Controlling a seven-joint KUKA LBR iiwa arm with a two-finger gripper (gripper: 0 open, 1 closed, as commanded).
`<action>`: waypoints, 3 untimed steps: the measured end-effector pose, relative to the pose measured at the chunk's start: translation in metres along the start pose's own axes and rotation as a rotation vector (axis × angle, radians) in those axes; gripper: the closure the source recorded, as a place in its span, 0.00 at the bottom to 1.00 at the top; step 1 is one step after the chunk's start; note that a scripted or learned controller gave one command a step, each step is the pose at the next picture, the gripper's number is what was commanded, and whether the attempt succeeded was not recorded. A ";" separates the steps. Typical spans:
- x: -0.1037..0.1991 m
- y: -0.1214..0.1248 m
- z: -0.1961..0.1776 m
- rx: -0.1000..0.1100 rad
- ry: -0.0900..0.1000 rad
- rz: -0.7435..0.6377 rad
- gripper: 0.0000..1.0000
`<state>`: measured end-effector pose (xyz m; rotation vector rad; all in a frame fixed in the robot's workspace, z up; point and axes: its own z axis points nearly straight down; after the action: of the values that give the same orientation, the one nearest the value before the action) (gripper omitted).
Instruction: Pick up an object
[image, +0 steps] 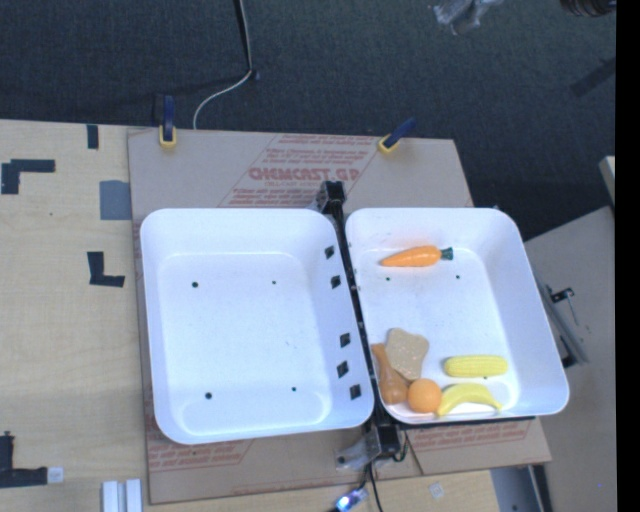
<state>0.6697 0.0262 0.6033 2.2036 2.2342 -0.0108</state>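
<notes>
Two shallow white bins sit side by side on a sheet of cardboard (300, 170) laid over the bench (60, 330). The left bin (240, 325) shows bare white floor with a few dark dots. The right bin (500, 290) carries all the objects: a carrot (412, 257) lies alone near the far wall, well apart from the rest. Along the near wall a beige bread slice (407, 351) leans over a brown sausage-like piece (390, 380), with an orange ball (424, 396) touching them. Just beside the ball lies a banana (468, 401), and a corn cob (475, 366) rests just behind it. Black clips (346, 340) line the seam between the bins. Two clamps (167, 128) pin the cardboard's far edge. Where the pincer is, and whether it is open or closed, cannot be told.
</notes>
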 end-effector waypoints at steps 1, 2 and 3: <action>0.001 0.000 -0.010 0.000 -0.001 -0.002 1.00; 0.002 0.001 -0.020 -0.008 -0.002 -0.003 1.00; 0.003 0.003 -0.030 -0.024 -0.004 -0.007 1.00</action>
<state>0.6723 0.0294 0.6329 2.1823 2.2277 0.0123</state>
